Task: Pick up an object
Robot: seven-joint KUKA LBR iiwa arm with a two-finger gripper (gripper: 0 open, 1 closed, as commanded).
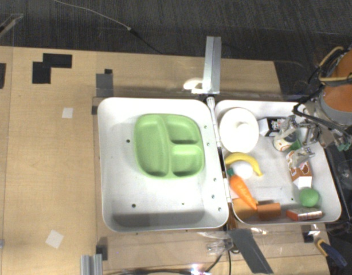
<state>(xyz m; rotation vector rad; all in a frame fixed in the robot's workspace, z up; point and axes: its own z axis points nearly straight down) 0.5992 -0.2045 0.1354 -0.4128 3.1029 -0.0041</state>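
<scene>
The tool (pixel 292 135) hangs low over the far right part of the right white bin (pixel 272 171); how its jaws stand cannot be told. Left of it sits a round white bowl (pixel 239 128). Nearer lie a yellow banana (pixel 245 160), an orange carrot (pixel 242 191) and a green ball (pixel 309 197). The left white bin (pixel 116 159) holds a green divided plastic tray (pixel 167 145).
</scene>
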